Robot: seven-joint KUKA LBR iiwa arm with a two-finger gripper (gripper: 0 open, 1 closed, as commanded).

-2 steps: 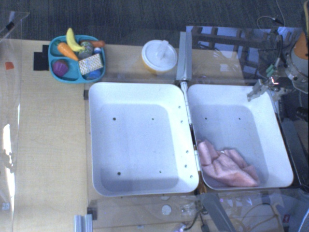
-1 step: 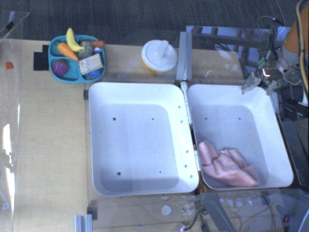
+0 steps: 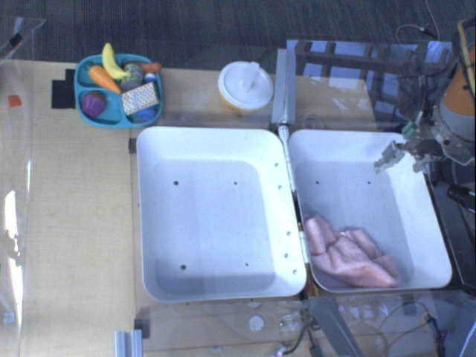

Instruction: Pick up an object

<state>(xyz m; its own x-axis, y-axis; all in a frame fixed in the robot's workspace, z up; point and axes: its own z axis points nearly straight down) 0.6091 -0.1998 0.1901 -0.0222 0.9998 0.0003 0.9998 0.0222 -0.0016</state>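
Observation:
A crumpled pink cloth (image 3: 348, 257) lies in the near part of the right white bin (image 3: 335, 177). My gripper (image 3: 401, 158) hangs over the bin's far right corner, well above and behind the cloth. Its two grey fingers are spread apart, with nothing between them. The arm with its orange band reaches in from the right edge.
The left white bin (image 3: 212, 207) sits beside the right one. Behind it stand a blue divided tray (image 3: 119, 91) with toy food and a white lidded container (image 3: 245, 86). A metal frame (image 3: 357, 58) rises behind the right bin.

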